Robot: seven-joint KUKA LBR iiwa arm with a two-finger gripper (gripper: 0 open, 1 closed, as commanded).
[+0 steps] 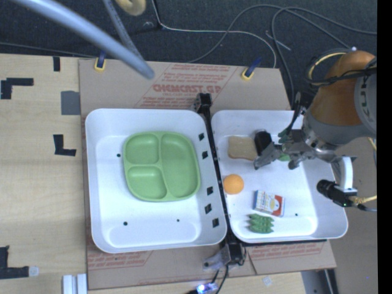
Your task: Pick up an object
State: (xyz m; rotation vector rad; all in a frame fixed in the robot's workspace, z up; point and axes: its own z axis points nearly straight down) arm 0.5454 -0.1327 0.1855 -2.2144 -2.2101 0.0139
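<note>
We see the gripper (263, 149) low in the right bin (306, 228), jaws hard to read, so we cannot tell its state; it sits just beside the tan bread slice (240, 147), maybe touching; orange ball (233, 184) near, below it; small carton (269, 203) and green pea pod (261, 224) further out; green divided plate (162, 166) in the left bin (98, 182). We'd judge the bread light, soft, compressible; pinch across its short edges, gently.

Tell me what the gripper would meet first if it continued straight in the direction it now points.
Most likely the tan bread slice. The gripper reaches leftward from the right bin's middle, its tip right beside the slice. Height above the bin floor is unclear from this slanted view, so it may pass over the slice toward the divider.
</note>
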